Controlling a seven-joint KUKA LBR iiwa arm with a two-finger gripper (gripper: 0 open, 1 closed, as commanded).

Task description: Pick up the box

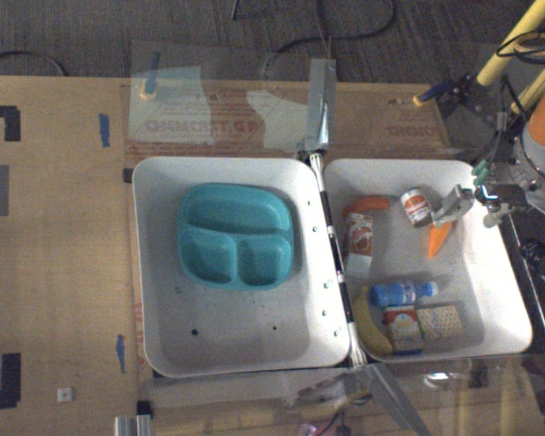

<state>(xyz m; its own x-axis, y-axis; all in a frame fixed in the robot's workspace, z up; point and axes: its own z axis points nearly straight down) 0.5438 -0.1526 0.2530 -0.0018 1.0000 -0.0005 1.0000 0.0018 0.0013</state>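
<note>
Arm (538, 143) comes in from the right, orange band at the frame edge, gripper (456, 205) hanging over the upper part of the right bin (500, 271). Can't tell from this angle whether the gripper is spread or pressed together (it reads as one grey blob), and nothing is visibly pinched in it.

Box (359, 235): red and white carton, lying flat at the left side of the right bin, just beside the divider between the bins, long axis running up-down in frame. Well apart from the gripper.

Other right-bin contents:
- orange-red sausage-shaped item (373, 203) touching the top end of the box
- small can (417, 207) lying tilted, just left of the gripper
- carrot (440, 237) directly below the gripper, pointing down-left
- blue-capped bottle (402, 293) on its side, lower middle
- banana (371, 327) along the lower left wall
- small red package (402, 324) and a tan patterned packet (440, 322) side by side under the bottle

Left bin (154, 271): teal compartment tray (237, 235) sitting in the upper middle, upright, three compartments visible

Both bins sit on a cardboard-covered bench (54, 271)
</note>
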